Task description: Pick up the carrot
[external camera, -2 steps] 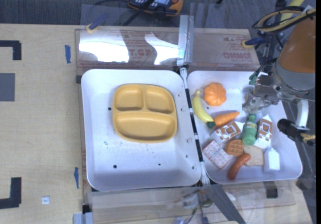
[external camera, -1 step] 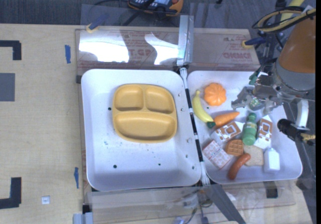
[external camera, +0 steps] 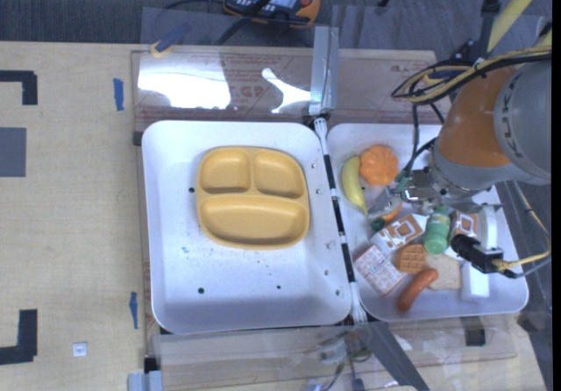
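**A:** Camera view. Looking for the carrot (external camera: 388, 215). Spotted anywhere?

**B:** Yes, just right of the banana (external camera: 352, 185), level with its lower end, inside the right bin (external camera: 513, 293). Small and orange, with a green tuft pointing down and back towards the banana's tip. Partly covered by the gripper (external camera: 419, 196), which hangs right of the banana, close over that same spot.

**A:** Gripping anything?

**B:** Cannot tell. Hidden beneath the wrist from this slant, so no claiming a hold.

**A:** Any guess at how to expect it to handle?

**B:** Probably a toy: light, stiff, smooth-skinned. Likely slippery, then, and apt to roll or squirt out sideways under a pinch. Hardly fragile, judging by looks alone.

**A:** Where to take hold?

**B:** Across the thick orange middle, squeezing over the narrow width. Better to avoid the tapering tip and the tuft, with too little there to bite on.

**A:** Crowded around it?

**B:** Rather. Round orange fruit (external camera: 379, 165) up and right of the banana's top. Green bottle (external camera: 436, 234) and waffle (external camera: 410, 258) farther right of the banana and lower. Sausage (external camera: 415, 289) lower again. Worth coming straight down to avoid nudging those.
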